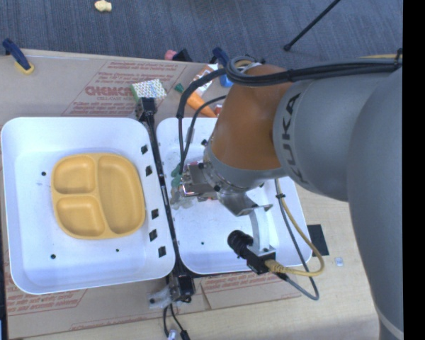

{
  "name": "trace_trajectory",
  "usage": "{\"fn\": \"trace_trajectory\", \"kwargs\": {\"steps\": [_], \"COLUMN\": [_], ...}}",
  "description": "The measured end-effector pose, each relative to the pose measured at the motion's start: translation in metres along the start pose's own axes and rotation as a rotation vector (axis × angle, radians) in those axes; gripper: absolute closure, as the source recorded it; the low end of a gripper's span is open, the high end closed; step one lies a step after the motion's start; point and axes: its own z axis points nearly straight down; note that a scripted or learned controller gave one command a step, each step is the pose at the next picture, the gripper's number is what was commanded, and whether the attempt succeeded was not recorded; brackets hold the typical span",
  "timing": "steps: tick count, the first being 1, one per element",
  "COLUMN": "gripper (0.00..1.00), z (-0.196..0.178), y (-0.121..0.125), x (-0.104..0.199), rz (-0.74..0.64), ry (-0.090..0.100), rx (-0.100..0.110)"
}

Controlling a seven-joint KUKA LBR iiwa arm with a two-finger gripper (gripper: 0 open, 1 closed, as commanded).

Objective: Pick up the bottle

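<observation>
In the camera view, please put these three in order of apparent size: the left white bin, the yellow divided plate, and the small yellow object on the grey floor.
Largest to smallest:
1. The shallow white left bin
2. The yellow three-compartment plate lying in it
3. The small yellow object on the grey floor; it lies farther from the camera, so it may look smaller than it is.

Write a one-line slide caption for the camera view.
KUKA arm reaches down into the right bin, while a yellow three-compartment plate lies in the left bin.
</observation>
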Motion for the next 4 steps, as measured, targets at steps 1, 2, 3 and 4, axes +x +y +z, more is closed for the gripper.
{"fn": "trace_trajectory", "kwargs": {"steps": [1,2,3,4], "gripper": [1.00,1.00,1.00,1.00], "z": [0.058,-0.031,-0.013,-0.007], "y": [0.002,0.004,0.003,0.005], "x": [0.039,0.003,0.047,0.077], "rz": [-0.167,-0.374,-0.430,-0.281], "ry": [0.000,-0.001,-0.001,-0.001], "rx": [0.003,-0.002,0.001,0.000]}}
